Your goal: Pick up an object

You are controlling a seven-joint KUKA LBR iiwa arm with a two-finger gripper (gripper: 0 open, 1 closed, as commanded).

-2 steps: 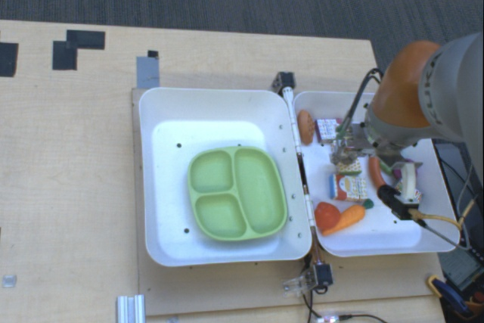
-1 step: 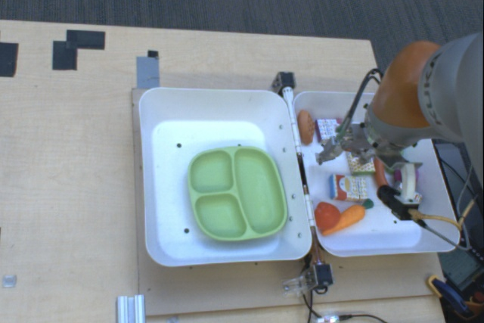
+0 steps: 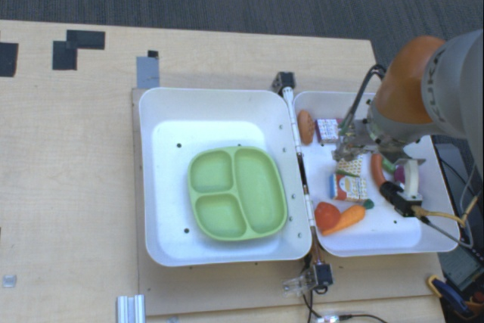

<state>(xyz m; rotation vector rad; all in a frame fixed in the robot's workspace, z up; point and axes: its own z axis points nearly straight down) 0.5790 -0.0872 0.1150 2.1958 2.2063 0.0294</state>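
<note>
Well inside from 3 o'clock, the grey arm (image 3: 461,87) with its orange band (image 3: 404,83) reaches over the right-hand bin (image 3: 386,234). The gripper (image 3: 350,150) hangs above the bin floor, toward 10 o'clock from the bin's middle. Whether the gripper is open or closed I cannot tell from this slant.

Just at 6 o'clock from the gripper lies a small carton (image 3: 348,184) with a printed picture on its face. Its lettering is too small to read. At 10 o'clock from the gripper sits a little box (image 3: 327,130) with purple and white print, equally unreadable. Just beside it, at its 9 o'clock and near the bin wall, lies a tan sausage (image 3: 305,126). At the bin's 7 o'clock a red lump (image 3: 325,215) touches an orange carrot (image 3: 352,218), which lies slanted. At 2 o'clock from the carton is a red-orange piece (image 3: 376,169), with a white piece (image 3: 412,179) farther toward 3 o'clock.

The left-hand bin (image 3: 162,163) holds a light green plate (image 3: 238,193) with three compartments, set toward 5 o'clock on its floor. Both bins rest on a pale wooden bench (image 3: 68,185). The bench bears black patches (image 3: 76,48) toward 10 o'clock, and a grey block (image 3: 147,72) stands at the left bin's 11 o'clock corner.
</note>
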